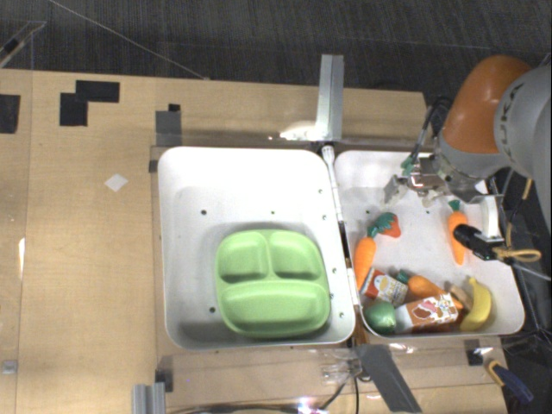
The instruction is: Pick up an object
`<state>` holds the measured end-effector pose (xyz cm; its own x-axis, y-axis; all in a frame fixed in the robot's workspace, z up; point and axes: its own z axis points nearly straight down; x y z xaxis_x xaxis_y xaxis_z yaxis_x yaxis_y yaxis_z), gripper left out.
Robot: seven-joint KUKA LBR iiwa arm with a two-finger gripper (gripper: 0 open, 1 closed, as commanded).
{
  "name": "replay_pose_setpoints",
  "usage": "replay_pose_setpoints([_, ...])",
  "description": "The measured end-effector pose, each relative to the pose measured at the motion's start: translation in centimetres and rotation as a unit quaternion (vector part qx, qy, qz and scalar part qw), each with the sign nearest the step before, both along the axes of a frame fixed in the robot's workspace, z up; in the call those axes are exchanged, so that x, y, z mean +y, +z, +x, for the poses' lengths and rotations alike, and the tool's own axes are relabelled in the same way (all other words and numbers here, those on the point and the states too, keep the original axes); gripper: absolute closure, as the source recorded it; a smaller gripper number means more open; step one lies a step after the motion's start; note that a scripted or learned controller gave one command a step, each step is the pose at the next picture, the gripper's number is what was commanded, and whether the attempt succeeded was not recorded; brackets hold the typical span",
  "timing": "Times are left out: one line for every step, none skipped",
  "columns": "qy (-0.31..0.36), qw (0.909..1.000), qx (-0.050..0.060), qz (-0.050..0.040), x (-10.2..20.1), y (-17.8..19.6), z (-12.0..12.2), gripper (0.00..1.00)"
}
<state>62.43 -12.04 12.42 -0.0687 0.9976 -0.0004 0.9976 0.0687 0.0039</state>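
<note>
Camera view: the tool (421, 188) hovers over the upper part of the right bin (362, 172), fingers spread and holding nothing. Nearest target is the toy carrot (366, 261), lying lower-left of the tool, well apart. The step should go best if the tool drops straight down, centred across the carrot's narrow width, clear of the bin wall.

Gripper (420, 185) parked over the right bin (362, 172)'s far end

Nothing is seen between the fingers. Two carrots (366, 260) (455, 235) are spotted just below it, a banana (479, 305) further down, and a green tray (272, 282) off to its left.
</note>
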Motion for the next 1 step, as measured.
replay_pose_setpoints([0.130, 0.9915, -0.001, -0.0008, 0.29, 5.59, -2.54, 0.00])
